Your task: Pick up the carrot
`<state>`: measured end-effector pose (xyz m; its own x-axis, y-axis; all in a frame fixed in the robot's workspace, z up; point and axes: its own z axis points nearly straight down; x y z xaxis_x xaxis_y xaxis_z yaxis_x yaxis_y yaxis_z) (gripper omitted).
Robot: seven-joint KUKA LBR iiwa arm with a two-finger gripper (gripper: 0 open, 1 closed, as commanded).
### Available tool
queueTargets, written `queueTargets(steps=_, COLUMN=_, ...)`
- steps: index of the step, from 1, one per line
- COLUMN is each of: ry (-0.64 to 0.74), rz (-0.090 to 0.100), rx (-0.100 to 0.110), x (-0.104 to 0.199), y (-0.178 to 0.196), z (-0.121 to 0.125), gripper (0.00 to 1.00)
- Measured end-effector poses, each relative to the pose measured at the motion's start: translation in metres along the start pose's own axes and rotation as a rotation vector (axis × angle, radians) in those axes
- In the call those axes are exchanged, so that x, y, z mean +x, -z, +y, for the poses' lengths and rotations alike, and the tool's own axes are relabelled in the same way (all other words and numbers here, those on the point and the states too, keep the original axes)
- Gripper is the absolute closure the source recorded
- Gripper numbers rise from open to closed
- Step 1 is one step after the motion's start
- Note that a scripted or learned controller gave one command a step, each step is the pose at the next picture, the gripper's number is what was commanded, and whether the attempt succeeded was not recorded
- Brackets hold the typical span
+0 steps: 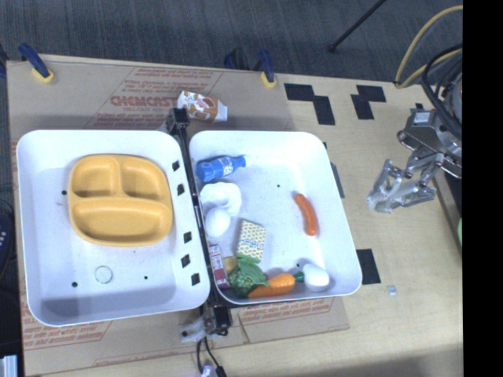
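The carrot (273,285) is orange with a green leafy end. It lies along the near wall of the right bin (334,210), between a green lettuce piece (246,273) and a white egg (316,276). My gripper (387,192) hovers over the bare bench to the right of that bin, well away from the carrot. Its pale fingers stand open and point left, with nothing between them.
The right bin also holds an orange-red sausage (306,213), a blue bottle (220,166), two white items (221,208) and a small patterned box (251,239). A yellow divided plate (120,197) sits in the left bin (47,289). A small packet (202,106) lies behind the bins.
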<state>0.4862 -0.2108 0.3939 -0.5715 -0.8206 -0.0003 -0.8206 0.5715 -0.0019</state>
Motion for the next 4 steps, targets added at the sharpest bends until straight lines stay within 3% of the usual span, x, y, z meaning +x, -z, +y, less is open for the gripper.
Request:
queueTargets(steps=1, ry=0.504, rz=0.000, rx=-0.007, x=0.005, y=-0.096, z=0.009, gripper=1.00)
queueTargets(steps=2, ry=0.773, rz=-0.001, rx=-0.006, x=-0.036, y=-0.146, z=0.037, gripper=1.00)
queueTargets(steps=3, ry=0.698, rz=0.000, rx=-0.001, x=-0.044, y=-0.085, z=-0.038, gripper=1.00)
queueTargets(steps=4, ry=1.048, rz=-0.001, rx=-0.001, x=-0.024, y=-0.055, z=-0.024, gripper=1.00)
